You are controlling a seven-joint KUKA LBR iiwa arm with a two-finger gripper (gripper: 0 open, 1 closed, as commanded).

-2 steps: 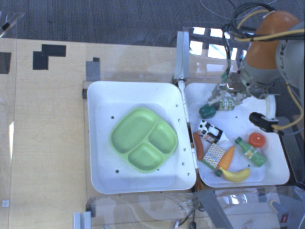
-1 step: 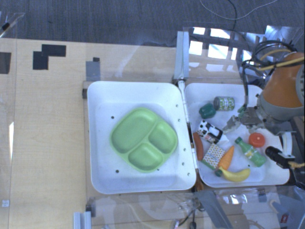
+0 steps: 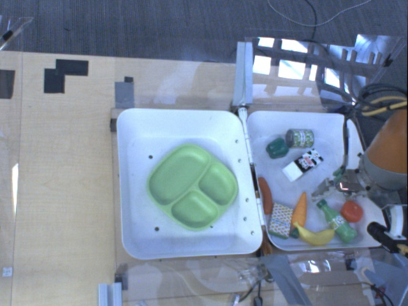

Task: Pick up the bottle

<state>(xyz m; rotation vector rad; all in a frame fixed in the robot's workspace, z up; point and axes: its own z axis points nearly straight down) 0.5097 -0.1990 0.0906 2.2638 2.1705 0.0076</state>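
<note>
Nearest the camera, at the right bin's (image 3: 258, 127) six o'clock edge, a banana (image 3: 314, 236) is seen, with the green bottle (image 3: 336, 221) lying tilted just beside it at one o'clock. A red tomato (image 3: 352, 211) is found just beside the bottle at two o'clock. An orange carrot (image 3: 299, 210), a patterned packet (image 3: 280, 220), a can (image 3: 299, 138) and a small carton (image 3: 303, 164) are also held in this bin. The hand (image 3: 338, 185) is positioned above the bottle at twelve o'clock; its fingers are spread moderately and nothing is gripped. A green divided plate (image 3: 193, 187) is carried by the left bin (image 3: 137, 145).
</note>
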